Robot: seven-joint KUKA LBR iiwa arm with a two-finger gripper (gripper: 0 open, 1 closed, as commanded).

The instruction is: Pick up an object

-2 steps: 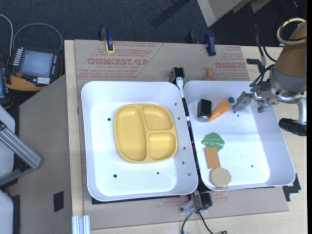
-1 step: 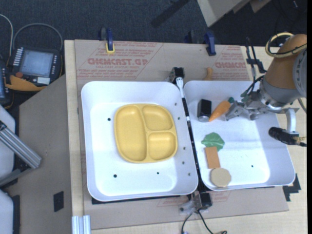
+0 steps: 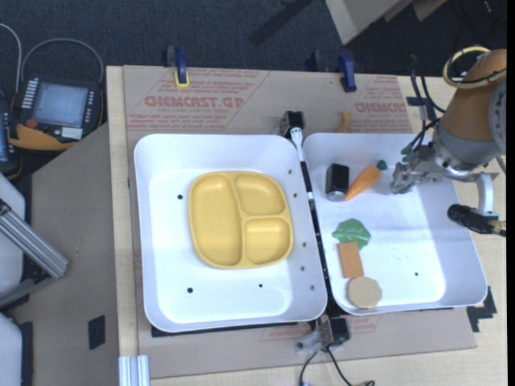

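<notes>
— At the right of the frame, over the right bin (image 3: 451, 288), we see the gripper (image 3: 405, 177) beside the carrot (image 3: 364, 180); whether its jaws are apart we cannot tell.

— We judge the carrot light, stiff, slick; best taken across its middle.

— That bin also holds a black block (image 3: 336, 178), a green leaf (image 3: 352, 232), a brown stick (image 3: 350, 260), a tan disc (image 3: 364, 292).

— Centre-left, the left bin (image 3: 161, 296) holds a yellow divided plate (image 3: 240, 218).

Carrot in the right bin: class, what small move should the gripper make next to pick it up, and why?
Probably a short slide left to centre over the carrot, then descend. The gripper sits just right of its green tip, holding nothing, and the carrot is the nearest object.
</notes>
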